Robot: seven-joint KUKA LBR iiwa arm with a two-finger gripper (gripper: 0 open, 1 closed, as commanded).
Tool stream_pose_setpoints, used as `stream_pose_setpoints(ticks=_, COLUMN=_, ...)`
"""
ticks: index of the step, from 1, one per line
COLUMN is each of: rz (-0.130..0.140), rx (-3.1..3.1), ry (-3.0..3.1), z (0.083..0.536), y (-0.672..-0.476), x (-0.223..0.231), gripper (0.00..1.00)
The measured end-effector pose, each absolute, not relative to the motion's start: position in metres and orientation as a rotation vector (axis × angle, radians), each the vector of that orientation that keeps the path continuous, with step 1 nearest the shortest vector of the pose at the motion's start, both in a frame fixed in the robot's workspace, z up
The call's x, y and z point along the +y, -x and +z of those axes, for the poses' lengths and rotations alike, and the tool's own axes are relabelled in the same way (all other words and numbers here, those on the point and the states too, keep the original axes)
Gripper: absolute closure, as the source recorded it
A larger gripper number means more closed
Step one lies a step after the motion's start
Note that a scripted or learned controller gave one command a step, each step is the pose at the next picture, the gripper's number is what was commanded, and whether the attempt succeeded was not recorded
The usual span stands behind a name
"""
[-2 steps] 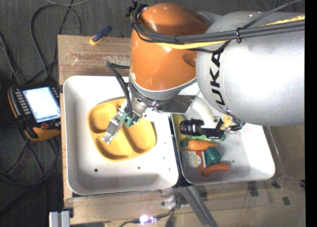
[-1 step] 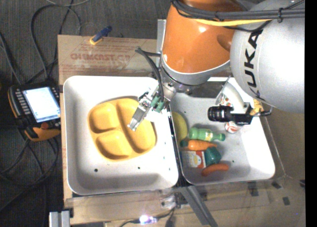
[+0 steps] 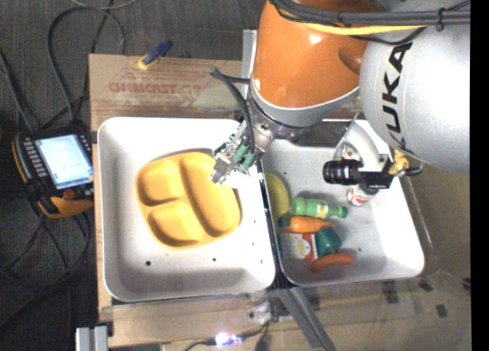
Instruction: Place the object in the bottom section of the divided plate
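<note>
A yellow divided plate (image 3: 183,203) lies in the left bin (image 3: 122,265), and I see nothing in its sections. My gripper (image 3: 224,169) hangs over the plate's upper right rim, close to the wall between the bins, pointing down and to the left. The large orange and grey arm covers the area behind it. Nothing that I can make out shows at its tips. In the right bin (image 3: 397,254) lie a yellow banana-like piece (image 3: 278,193), a green bottle (image 3: 317,208), a carrot (image 3: 306,224), a small carton (image 3: 298,246) and a red-orange pepper (image 3: 331,261).
A teal object (image 3: 329,239) rests beside the carton, and a small can (image 3: 357,196) stands further right in the right bin. A cardboard sheet (image 3: 164,89) with a blue-yellow item (image 3: 154,53) lies behind the left bin. A handheld pendant (image 3: 55,164) sits at the far left.
</note>
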State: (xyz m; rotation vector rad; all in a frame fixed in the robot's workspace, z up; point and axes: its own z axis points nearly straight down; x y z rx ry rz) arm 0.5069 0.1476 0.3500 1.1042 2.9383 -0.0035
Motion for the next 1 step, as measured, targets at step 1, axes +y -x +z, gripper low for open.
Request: stream_pose_setpoints(ticks=1, rz=-0.004, rx=2.938, ry=-1.105, z=0.3499, y=-0.5070, x=0.1474, gripper=0.00)
